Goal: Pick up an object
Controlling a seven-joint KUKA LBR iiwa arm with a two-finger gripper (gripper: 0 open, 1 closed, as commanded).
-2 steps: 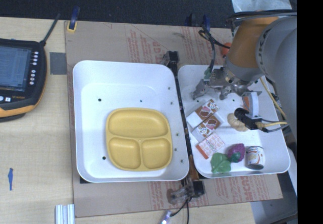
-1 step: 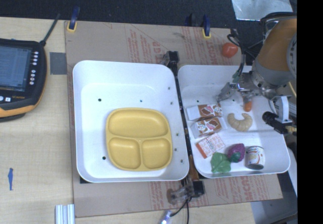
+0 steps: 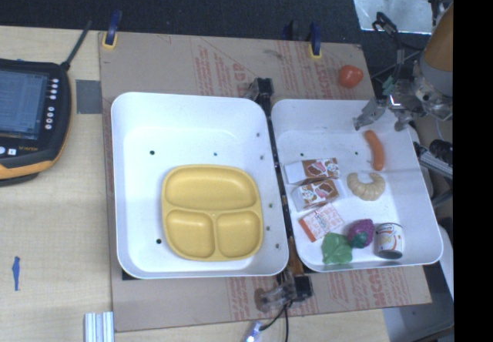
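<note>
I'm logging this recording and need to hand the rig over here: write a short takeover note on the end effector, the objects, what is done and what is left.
End effector: over the far rim of the right bin, beside the sausage; nothing visibly between its fingers.
Right bin: sausage, croissant, three packets, green toy, purple toy, can.
Left bin: yellow divided tray.
Outside the bins: red tomato on the board.
Done: nothing picked.
Left: grasp and lift one object.

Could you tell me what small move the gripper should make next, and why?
Probably lower toward the sausage: the gripper sits at the right bin's far edge, just above it, holding nothing visible, and the sausage lies apart from the croissant.
</note>
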